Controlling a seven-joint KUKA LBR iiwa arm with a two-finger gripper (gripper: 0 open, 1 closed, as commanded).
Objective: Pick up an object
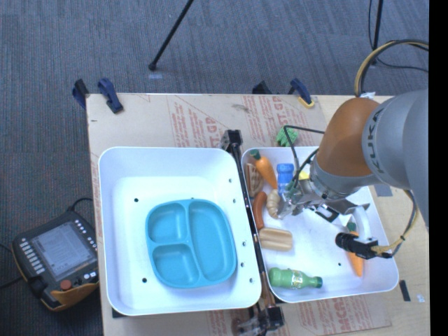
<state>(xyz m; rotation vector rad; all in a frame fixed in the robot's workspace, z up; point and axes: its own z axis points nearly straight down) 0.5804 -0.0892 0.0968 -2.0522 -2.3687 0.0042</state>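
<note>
Gripper [285, 206] down in right bin [318, 254], left of centre; arm in from the right, orange band [346, 142] above the wrist. Open or closed: cannot tell from this angle, tip lost among clutter. No confirmed grasp.

Pick candidates, all in right bin:
- pale beige piece [272, 203]: at gripper tip, touching or just beside, cannot tell which
- reddish sausage [260, 208]: just left of beige piece, lying along bin's left wall
- blue bottle [284, 176]: just beyond gripper tip, toward far wall
- carrot [264, 169]: far-left corner, slanted, beside blue bottle
- tan bun [275, 239]: nearer the camera than gripper, close to left wall, apart from the tip
- green bottle [295, 279]: on its side along near wall, well apart from gripper
- second carrot [358, 262]: near right wall, partly hidden by robot hardware
- white piece [362, 220]: just beyond second carrot, by right wall

Left bin [122, 229]: blue divided plate [190, 243] flat at centre, three compartments.

Off-bin: blue clamps [110, 95] on bench's far edge; teach pendant [56, 257] on floor at left.
</note>
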